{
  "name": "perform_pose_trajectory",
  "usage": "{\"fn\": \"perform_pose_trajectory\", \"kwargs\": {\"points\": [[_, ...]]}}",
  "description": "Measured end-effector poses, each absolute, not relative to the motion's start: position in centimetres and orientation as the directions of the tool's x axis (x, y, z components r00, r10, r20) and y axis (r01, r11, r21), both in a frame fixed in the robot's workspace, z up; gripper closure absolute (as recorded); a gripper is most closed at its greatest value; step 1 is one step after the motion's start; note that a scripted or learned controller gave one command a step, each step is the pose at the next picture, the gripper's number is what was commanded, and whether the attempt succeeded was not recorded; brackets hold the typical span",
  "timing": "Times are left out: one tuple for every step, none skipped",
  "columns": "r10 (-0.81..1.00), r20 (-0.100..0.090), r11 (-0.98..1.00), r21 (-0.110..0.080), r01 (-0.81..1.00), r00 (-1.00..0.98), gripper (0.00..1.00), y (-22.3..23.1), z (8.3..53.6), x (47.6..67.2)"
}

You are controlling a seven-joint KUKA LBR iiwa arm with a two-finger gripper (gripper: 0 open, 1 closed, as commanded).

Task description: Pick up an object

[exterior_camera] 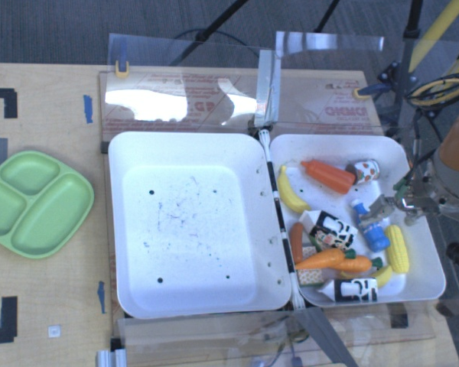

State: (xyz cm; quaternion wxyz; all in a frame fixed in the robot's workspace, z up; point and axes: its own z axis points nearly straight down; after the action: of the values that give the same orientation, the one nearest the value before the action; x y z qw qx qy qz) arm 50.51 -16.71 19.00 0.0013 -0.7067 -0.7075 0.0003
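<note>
Hovering claw, right bin, blue toy

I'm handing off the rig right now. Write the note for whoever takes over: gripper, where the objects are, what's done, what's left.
Gripper: over the right side of the right bin, above the objects; whether it is open or shut cannot be told, and nothing visibly sits in it.
Objects: all in the right bin. Banana by the left wall, orange carrot near the top, corn cob on the right, blue bottle just below the gripper, second carrot in the lower pile.
Left bin and green plate: hold no toys.
Done: no pick confirmed.
Left: grasp and lift one object.
</note>
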Motion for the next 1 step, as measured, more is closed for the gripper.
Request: {"fn": "perform_pose_trajectory", "kwargs": {"points": [[1.0, 0.002, 0.0, -0.002, 1.0, 0.0, 0.0, -20.75, 14.48, 51.71]]}}
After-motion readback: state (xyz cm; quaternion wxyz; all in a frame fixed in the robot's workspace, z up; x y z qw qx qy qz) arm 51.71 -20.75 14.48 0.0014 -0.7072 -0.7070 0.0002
